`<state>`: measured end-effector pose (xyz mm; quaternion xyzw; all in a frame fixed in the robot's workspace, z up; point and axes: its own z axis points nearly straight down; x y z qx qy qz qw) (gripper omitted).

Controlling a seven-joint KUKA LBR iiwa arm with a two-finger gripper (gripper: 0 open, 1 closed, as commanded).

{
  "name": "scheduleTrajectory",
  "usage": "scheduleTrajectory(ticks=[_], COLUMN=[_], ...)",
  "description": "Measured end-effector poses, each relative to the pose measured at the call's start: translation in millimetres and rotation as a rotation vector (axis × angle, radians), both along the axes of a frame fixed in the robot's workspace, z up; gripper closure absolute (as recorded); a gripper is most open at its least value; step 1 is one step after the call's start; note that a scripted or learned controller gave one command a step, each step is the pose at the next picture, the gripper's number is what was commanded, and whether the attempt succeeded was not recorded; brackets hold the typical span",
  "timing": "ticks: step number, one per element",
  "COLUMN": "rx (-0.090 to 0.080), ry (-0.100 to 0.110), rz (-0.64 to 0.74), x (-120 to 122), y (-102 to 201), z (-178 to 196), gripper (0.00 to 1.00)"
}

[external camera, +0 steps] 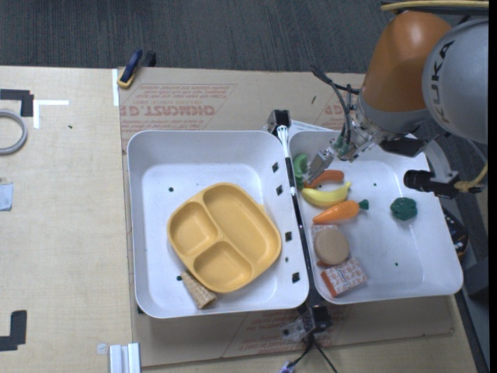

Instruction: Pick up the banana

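The banana (325,195) lies in the right bin (435,274) near its left wall, crowded between an orange chili (327,178) above and a carrot (339,212) below, with a round bun (332,246), a red packet (342,277) and a green lump (403,208) around. A yellow divided plate (224,237) fills the left bin (147,231). My fingers (318,165) hang just above the banana; how wide, I cannot tell. My arm reads "KUKA".

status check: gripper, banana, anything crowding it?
Gripper low over right bin, just above-left of banana. Banana lying in bin, not gripped. Crowded: red pepper above, carrot below.
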<state>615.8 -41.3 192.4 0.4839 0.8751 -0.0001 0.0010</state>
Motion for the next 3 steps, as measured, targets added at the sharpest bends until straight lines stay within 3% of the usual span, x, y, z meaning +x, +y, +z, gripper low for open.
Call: scheduleTrajectory(ticks=[1,2,3], rx=[0.0,0.001,0.0], ry=[0.001,0.001,0.001], rz=[0.061,0.209,0.3], x=[-6,-31,-56], y=[32,26,66], z=[0,0,0], gripper=[0.0,0.0,0.0])
